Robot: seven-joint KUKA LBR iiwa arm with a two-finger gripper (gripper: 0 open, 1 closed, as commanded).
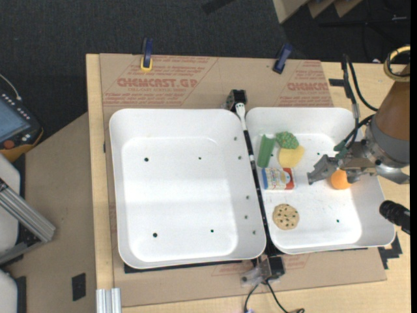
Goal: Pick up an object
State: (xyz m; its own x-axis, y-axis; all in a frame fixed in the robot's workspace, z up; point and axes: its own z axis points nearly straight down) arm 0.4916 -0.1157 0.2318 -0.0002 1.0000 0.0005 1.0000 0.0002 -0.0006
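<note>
fingers [331,172] of the arm grasp an orange ball [339,180] over the right bin [345,230].

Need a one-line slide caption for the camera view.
KUKA gripper beside an orange ball in the right bin, near a cookie, green cylinder and carton.

One fixed camera, mounted above the bench, looking down at a slant. Both white bins fit in frame: left bin [179,188] near centre, right bin [316,194] toward the right side. The far edge of the cardboard sheet [195,77] sits at top, the near edge at bottom. Moderately far back, since dark floor shows beyond the bench. The arm [394,126] enters from the right edge, cropped. Camera seems offset slightly to the left, hard to confirm.
</note>
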